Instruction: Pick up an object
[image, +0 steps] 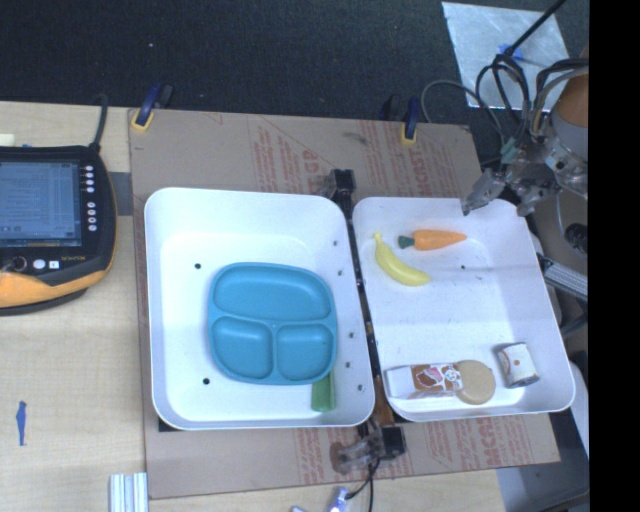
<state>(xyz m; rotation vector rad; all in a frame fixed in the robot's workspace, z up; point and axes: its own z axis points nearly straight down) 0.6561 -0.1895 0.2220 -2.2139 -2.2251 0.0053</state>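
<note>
The right bin (520, 290) holds an orange carrot (438, 239) with a green top and, just left of it, a yellow banana (398, 263), both near the far wall. Along its near wall lie a brown-and-white packet (428, 379), a tan round biscuit (476, 383) and a small white-and-red tub (515, 364). My gripper (503, 199) hovers over the bin's far right corner, up and to the right of the carrot. It is open, with nothing between its fingers.
The left bin (170, 300) holds a blue divided plate (272, 322) and a green block (322, 393) at its near right corner. A control pendant (50, 220) lies on the bench at far left. Cables hang above the arm's wrist (510, 80).
</note>
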